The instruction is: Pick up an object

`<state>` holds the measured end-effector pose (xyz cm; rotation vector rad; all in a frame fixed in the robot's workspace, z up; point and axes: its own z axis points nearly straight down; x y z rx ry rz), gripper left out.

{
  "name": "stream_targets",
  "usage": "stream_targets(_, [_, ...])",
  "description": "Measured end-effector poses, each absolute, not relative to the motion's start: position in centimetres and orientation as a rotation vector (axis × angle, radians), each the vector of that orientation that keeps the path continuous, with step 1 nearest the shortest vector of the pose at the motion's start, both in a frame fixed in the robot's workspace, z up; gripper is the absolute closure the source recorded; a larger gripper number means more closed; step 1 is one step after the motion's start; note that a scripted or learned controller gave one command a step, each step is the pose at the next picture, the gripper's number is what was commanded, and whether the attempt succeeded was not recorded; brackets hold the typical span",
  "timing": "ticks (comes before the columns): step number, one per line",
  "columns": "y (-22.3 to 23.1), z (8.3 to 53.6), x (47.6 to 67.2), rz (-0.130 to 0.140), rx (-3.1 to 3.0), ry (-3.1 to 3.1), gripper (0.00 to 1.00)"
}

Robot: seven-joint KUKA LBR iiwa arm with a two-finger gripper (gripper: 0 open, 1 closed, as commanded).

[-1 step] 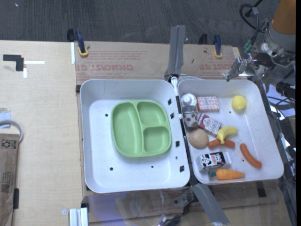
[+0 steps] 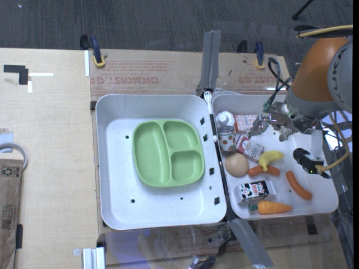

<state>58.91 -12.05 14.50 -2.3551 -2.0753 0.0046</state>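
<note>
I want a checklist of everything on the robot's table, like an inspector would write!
Surface: wooden bench bearing two white bins side by side.
Job's things: right bin holds a banana, two carrots, a sausage, a round bun, a small milk carton, a bottle and little packets.
Clutter: left bin holds a green divided plate; brown paper bag at the left edge.
Claw: claw hangs over the right bin's far side, above the packets; whether it is open cannot be told.
Cables: black and yellow cables around the arm.
Surroundings: dark carpet beyond the bench; clamps on the far edge.
</note>
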Motion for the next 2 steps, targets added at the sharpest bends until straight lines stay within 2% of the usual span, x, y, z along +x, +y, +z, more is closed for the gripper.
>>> stream_targets(1, [-14.16,9.07,52.61,0.003,-2.388,-2.037,0.0])
stream_targets(2, [-14.25,9.97,52.62,0.004,-2.392,-2.032,1.0])
